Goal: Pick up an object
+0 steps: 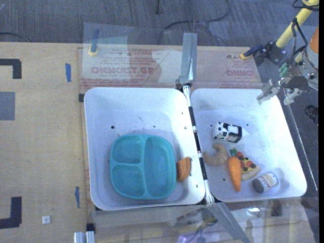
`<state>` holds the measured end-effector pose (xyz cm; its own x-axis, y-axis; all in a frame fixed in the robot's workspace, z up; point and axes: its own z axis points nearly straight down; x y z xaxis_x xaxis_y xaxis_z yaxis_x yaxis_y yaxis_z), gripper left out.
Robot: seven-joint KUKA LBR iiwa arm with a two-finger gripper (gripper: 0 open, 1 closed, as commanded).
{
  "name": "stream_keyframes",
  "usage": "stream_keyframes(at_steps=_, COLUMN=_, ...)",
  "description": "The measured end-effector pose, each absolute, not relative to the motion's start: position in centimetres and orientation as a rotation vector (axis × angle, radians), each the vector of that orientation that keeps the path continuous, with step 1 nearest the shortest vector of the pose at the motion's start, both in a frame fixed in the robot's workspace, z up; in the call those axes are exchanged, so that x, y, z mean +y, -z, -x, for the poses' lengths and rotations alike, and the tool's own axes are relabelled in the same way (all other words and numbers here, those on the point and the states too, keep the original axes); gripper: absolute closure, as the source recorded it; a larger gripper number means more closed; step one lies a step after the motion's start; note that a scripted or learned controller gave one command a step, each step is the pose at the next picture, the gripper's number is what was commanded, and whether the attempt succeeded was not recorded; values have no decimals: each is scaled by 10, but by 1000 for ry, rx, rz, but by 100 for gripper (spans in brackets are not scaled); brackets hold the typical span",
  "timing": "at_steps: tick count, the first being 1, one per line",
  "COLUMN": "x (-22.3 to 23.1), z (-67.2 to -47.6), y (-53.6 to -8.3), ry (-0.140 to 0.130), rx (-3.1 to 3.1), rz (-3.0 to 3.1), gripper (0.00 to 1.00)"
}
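Two fingers of the gripper (277,88) are spread apart with nothing between them, hovering over the top right corner of the right bin (263,118), up by its rim. Nearest item below it is a black-and-white cow toy (226,131) in the middle of that bin (spots visible, no text). Just under the cow: a tan bread-like piece (217,155), then an orange carrot (234,172) lying lengthwise, touching a pizza slice toy (247,167) on its right. Near the bin's lower right corner lies a small jar (266,181) on its side, white label, print too small to read. Left bin (134,105) holds a teal divided plate (143,165) with three compartments; an orange-brown pastry-like item (184,169) sits against the plate's right edge. Behind the bins, reddish mirrored lettering (123,70) on the bench under clear sheeting, not legible. Blue tape strips (68,72) on the wooden bench to the left.
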<state>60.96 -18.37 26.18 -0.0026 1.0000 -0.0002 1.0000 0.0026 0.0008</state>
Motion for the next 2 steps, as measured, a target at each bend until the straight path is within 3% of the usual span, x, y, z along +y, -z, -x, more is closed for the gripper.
stream_keyframes(at_steps=1, x=-144, z=-562, y=-153, ry=0, rx=2155, rz=-2286, gripper=0)
stream_keyframes(at_steps=2, x=-124, z=-512, y=-100, ry=-12, rx=2226, rz=-2197, gripper=0)
